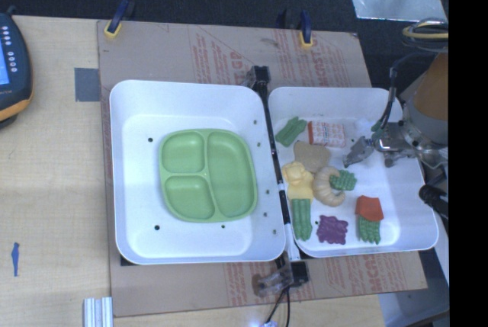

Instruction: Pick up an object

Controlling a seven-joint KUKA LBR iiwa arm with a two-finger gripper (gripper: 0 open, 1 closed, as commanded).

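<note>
Camera view puts the pincer (358,154) over the right bin (404,242), its fingers apart and holding nothing. Toys lie just left of it: a box (328,133) and a bun (329,188). This looks like the approach step; next it must descend onto one toy and close.

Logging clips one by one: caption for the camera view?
Gripper poised over right bin of toy food; green divided plate in left bin.
</note>
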